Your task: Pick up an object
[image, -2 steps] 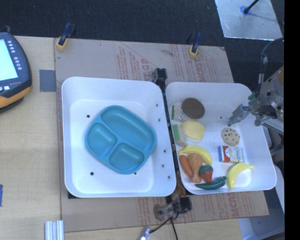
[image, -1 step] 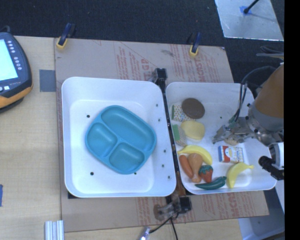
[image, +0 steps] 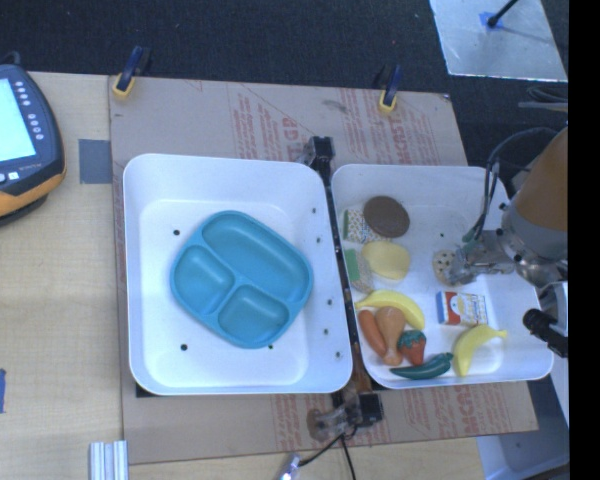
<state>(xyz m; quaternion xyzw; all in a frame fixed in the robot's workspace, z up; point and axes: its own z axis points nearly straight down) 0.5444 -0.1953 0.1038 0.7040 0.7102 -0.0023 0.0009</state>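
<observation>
Two bins are sitting side by side. The left bin is holding one blue tray. The right bin is holding two bananas: one lying crosswise mid-bin, one slanting up-right near the front edge. A carton is lying between them. The gripper is hovering just above the carton; grip cannot be told.

Grey arm with orange band, black cable, metallic tool.
</observation>
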